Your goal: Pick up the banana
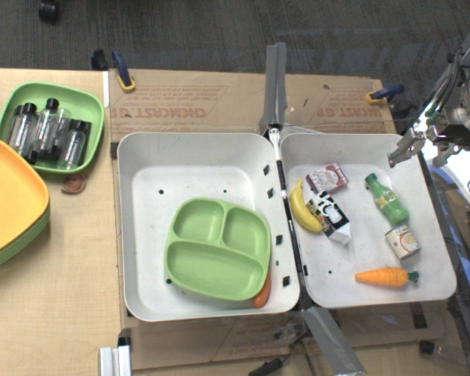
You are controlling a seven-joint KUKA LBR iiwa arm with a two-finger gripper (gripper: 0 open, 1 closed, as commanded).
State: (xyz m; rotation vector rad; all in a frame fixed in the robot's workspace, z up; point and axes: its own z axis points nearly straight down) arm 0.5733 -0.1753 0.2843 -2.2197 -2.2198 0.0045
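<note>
Banana [303, 207] lay in the right bin [439, 284], hard against its left wall, touching a small black-and-white carton [331, 216] on its right. Long axis ran roughly far to near, bowed; far tip pointed at the bin's far-left corner, near end curled right toward the carton. Jaws [411, 146] hung at the bin's far-right corner, well apart; banana lay to their left and nearer. Jaws' state: cannot tell. Nothing seen between them.

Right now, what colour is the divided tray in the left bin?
Light green tray, seen in the camera view.
</note>
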